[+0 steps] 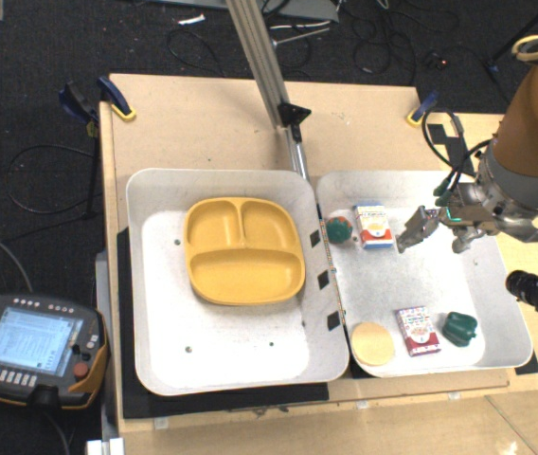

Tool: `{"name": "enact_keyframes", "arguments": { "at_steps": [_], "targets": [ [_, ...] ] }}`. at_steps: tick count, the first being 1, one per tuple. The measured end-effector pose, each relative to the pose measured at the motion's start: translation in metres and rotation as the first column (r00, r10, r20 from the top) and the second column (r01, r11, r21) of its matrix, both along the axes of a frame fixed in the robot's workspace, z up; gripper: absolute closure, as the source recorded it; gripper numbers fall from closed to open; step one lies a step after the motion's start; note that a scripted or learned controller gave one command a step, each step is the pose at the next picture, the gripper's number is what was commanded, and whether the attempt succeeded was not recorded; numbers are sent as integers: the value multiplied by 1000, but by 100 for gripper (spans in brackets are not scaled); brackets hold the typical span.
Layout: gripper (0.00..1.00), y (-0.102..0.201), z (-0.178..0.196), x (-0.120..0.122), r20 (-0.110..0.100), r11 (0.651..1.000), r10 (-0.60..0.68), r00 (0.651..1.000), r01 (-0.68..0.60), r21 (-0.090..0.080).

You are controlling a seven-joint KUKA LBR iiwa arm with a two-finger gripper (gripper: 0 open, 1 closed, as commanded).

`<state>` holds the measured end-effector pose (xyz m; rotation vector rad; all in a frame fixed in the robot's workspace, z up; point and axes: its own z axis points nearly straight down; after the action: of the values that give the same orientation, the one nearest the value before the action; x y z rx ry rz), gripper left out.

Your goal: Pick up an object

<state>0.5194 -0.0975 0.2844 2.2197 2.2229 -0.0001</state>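
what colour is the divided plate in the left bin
Yellow-orange divided plate, seen clearly in the camera view.

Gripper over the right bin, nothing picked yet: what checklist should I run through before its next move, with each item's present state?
1. Gripper carries nothing: ok.
2. Fingers spread for a grasp: ok.
3. Gripper above the right bin: ok.
4. Nearest target, the small carton, free on its gripper side: ok.
5. Carton clear of the green ball: not ok, they sit close.
6. Gripper height above the bin floor: cannot tell.
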Motion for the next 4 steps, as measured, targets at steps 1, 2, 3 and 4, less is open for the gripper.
{"name": "enact_keyframes", "arguments": {
  "at_steps": [1, 2, 3, 4],
  "targets": [
    [0, 0, 0, 0, 0, 1000, -1, 1000, 1, 0],
    [0, -1, -43, 0, -5, 1000, -2, 1000, 2, 0],
    [0, 0, -91, 8, -5, 1000, -1, 1000, 1, 0],
    [0, 0, -134, 6, -5, 1000, -2, 1000, 2, 1]
  ]
}}
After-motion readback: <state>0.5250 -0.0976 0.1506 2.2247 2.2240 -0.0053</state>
